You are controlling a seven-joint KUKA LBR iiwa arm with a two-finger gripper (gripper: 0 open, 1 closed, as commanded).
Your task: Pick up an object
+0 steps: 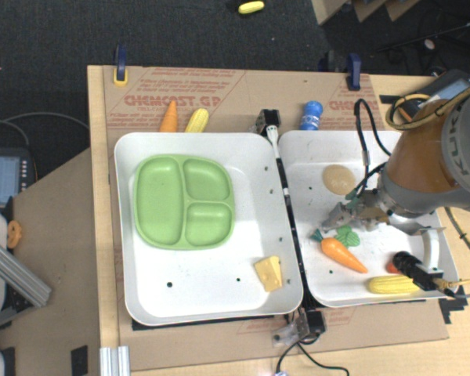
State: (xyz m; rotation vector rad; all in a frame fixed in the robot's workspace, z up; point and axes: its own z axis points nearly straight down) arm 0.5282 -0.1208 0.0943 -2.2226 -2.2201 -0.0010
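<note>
My gripper (346,218) hangs low over the right bin (301,151), near its middle. Just below it lies a toy carrot (345,254), orange with a green leafy top (345,236), and that top sits right at the gripper's tip. A tan round piece (338,180) rests behind the gripper. A yellow corn cob (393,286) lies along the bin's front edge, with a small red piece (391,265) beside it. I see nothing lifted off the bin floor.
The left bin (141,288) holds a green divided plate (184,200) and a yellow cheese wedge (269,272) at its front right. Behind the bins on the bench lie an orange carrot (168,117), a yellow piece (197,120) and a blue bottle (312,114).
</note>
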